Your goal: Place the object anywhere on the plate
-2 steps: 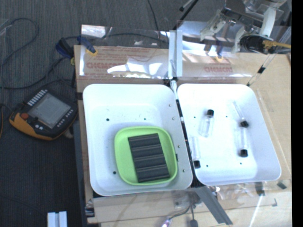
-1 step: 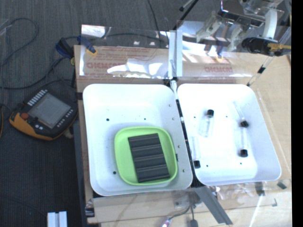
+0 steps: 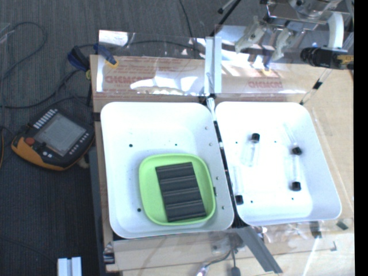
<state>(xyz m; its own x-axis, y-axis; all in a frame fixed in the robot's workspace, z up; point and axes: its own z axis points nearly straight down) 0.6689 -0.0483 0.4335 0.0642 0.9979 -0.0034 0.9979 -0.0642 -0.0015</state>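
You've got two white bins side by side on the bench: left bin (image 3: pixel 115 154), right bin (image 3: pixel 322 154), touching along the middle divide. A green plate (image 3: pixel 148 171) sits in the near half of the left bin. A dark grey ribbed block (image 3: pixel 180 191) lies flat on the plate, inside its rim, roughly centred. A teach pendant (image 3: pixel 54 140) lies on the floor, left of the bench and well apart from the bins. The gripper (image 3: pixel 267 42) hangs past the far edge of the right bin, clear of the block; you can't tell from this view if it's apart or together. Small clear pieces with black caps (image 3: pixel 255 137) lie scattered in the right bin.
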